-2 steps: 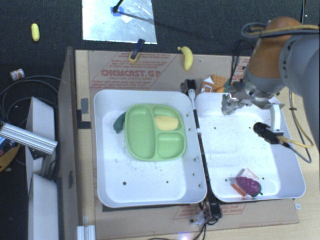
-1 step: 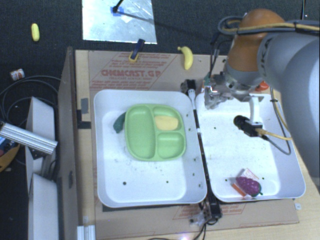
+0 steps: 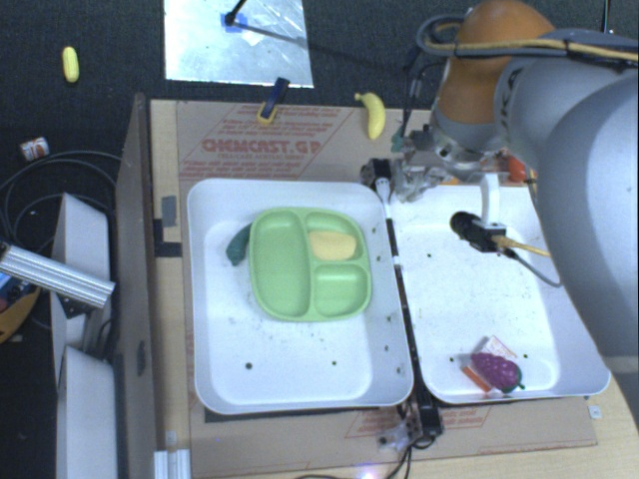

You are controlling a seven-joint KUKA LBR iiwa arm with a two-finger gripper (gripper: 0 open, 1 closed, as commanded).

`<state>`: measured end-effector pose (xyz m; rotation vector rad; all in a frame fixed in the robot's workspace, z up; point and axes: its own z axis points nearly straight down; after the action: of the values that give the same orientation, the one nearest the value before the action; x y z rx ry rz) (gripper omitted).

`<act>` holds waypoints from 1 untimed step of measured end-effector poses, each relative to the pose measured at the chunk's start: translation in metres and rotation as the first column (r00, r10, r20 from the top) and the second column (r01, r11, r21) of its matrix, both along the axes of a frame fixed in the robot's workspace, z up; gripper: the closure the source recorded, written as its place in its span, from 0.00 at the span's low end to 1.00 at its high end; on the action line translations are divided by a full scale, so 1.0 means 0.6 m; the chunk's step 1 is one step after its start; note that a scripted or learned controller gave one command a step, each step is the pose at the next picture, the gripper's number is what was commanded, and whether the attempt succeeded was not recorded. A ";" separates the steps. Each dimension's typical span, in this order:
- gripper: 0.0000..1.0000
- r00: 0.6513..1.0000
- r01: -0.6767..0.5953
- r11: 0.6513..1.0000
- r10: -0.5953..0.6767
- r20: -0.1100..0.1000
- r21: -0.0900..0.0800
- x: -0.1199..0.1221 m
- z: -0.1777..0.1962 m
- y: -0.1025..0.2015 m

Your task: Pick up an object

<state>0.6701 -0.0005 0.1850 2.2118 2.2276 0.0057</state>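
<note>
The grey arm (image 3: 559, 118) reaches in from the right, its orange band (image 3: 494, 28) high over the worktop's far edge, and its end hangs above the far-left corner of the right bin (image 3: 559, 312). The jaws sit there among tangled metal hardware and cables, and I cannot tell whether they are wide or narrow; nothing can be seen between them. Just below that cluster a dark part with a white bar (image 3: 488, 203) hangs over the far part of the same bin's floor. The nearest loose thing in that bin is a purple object (image 3: 496, 369), which lies by the bin's near-right corner on a pale card with an orange piece at its side, well apart from the jaws. The left bin (image 3: 290, 382) holds a green divided plate (image 3: 290, 277) lying flat near its middle. A yellow object (image 3: 333, 244) rests in the plate's far-right compartment, across the rim between the two bins from the jaws, and a dark green object (image 3: 238, 244) touches the plate's far-left edge. Outside the bins, on the cardboard at the worktop's far edge, lie a small banana (image 3: 373, 115) – close to the arm's end – and a blue-and-yellow clip (image 3: 272, 101) further left.
</note>
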 end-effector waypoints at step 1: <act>1.00 1.000 0.001 1.000 -0.001 0.000 0.000 -0.001 0.027 0.003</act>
<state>0.6692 0.0012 0.2014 2.2127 2.2267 0.0050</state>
